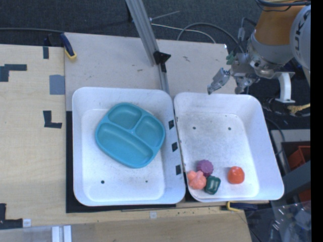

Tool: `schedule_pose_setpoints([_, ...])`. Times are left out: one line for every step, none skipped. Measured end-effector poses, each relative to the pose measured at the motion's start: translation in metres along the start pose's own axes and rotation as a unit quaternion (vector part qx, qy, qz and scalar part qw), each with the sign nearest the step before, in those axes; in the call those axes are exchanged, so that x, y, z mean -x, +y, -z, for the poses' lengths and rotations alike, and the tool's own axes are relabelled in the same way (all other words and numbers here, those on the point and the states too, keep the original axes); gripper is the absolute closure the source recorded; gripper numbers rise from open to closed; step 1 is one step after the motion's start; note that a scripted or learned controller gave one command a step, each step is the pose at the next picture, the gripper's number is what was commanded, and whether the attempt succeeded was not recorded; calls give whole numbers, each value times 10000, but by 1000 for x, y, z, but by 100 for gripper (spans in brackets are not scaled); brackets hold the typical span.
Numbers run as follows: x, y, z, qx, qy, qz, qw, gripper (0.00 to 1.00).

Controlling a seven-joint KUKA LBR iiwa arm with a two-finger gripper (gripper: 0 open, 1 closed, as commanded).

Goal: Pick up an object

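Upper right of frame: gripper (228,84) above far rim of right bin (267,135), fingers apart, holding nothing. Lower part of right bin: purple piece (205,166), orange-pink piece (196,180), dark green piece (212,185) clustered; red-orange piece (235,175) just right. Left bin (83,135): blue divided plate (130,134).

The arm (282,24) is thick and round; it has a big orange band near the top, and grey metal under that; the orange part is smooth and a bit shiny; a dark letter mark sits on the grey shell at the far right edge, too cut off to read; thin black cables loop around the wrist; the gripper (229,82) is small, grey and silver; one thin finger (218,82) looks pale and shiny; a white bracket, maybe, hangs beside it.
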State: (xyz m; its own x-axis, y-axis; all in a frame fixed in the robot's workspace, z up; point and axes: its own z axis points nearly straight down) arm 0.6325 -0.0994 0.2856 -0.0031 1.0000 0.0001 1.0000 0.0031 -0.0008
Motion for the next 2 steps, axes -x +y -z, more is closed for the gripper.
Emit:
schedule_pose_setpoints([0, 0, 0, 0, 0, 0, 10000, 0])
schedule_pose_setpoints([6, 1, -63, -33, -6, -8, 10000, 0])
